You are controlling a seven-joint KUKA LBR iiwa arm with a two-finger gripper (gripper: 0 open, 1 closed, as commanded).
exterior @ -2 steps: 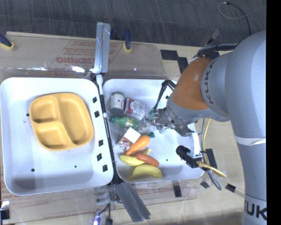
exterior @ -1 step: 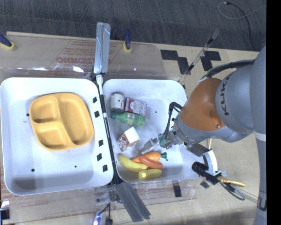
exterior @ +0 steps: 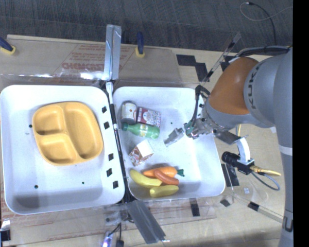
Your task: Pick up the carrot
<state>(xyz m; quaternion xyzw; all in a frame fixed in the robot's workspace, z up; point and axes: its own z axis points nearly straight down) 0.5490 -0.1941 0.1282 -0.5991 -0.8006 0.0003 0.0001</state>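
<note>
The orange carrot [exterior: 165, 174] with a green stem end lies near the front of the right bin [exterior: 208, 176], resting among yellow bananas [exterior: 163, 191]. My gripper [exterior: 173, 137] hangs over the middle of the right bin, above and slightly right of the carrot and well apart from it. Nothing shows in its grasp. The grey arm with its orange band [exterior: 232, 94] reaches in from the right.
In the right bin's back left are a tin can [exterior: 127, 111], a red box [exterior: 148, 117] and a green bottle [exterior: 142, 130]. A small carton [exterior: 140, 152] lies just left of the gripper. A yellow divided plate [exterior: 67, 133] sits in the left bin [exterior: 20, 189].
</note>
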